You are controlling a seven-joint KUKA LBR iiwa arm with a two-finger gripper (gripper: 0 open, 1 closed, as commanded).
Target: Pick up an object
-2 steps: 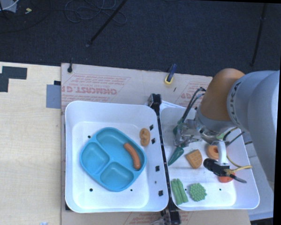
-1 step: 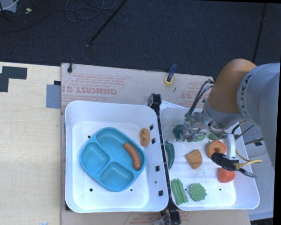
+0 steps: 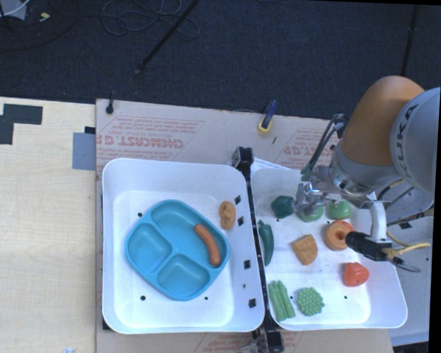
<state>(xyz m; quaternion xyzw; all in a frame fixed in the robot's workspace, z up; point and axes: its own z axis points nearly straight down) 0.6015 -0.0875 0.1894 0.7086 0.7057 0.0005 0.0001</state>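
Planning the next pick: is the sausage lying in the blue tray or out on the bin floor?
In the tray. The sausage lies across the blue tray's right side, within its rim, inside the left bin.

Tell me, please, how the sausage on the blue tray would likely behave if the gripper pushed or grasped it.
The sausage looks like a smooth, rounded toy, so it may roll sideways when nudged. It lies across a divider ridge of the blue tray, so it could rock or slide into a compartment. Its glossy, narrow shape suggests that fingers might slip unless closed across its width.

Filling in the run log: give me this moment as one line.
arm: over right bin | gripper: low between dark green piece and light green piece | held: nothing seen | sausage: on blue tray
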